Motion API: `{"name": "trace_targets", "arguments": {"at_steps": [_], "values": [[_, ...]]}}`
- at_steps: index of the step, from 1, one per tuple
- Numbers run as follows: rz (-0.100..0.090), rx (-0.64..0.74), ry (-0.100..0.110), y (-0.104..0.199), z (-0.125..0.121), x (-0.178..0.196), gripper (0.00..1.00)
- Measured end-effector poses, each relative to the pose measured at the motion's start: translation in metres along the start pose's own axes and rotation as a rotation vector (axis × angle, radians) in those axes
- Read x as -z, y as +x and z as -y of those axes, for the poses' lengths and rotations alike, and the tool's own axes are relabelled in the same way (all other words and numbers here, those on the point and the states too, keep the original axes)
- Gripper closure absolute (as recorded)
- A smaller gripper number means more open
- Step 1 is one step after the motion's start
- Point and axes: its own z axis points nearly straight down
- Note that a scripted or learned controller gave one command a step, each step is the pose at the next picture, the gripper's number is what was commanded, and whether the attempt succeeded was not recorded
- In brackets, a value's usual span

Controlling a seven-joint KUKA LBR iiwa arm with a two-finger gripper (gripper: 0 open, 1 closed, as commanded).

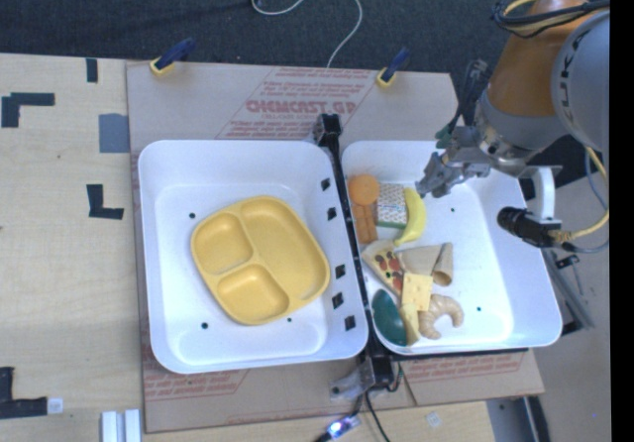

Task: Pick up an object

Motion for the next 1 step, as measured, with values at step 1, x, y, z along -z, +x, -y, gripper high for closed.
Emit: {"name": "trace_targets", "arguments": {"at_steps": [1], "values": [[0.000,0.000,0.001,0.0553,0.0049,-0.0026,1.00]]}}
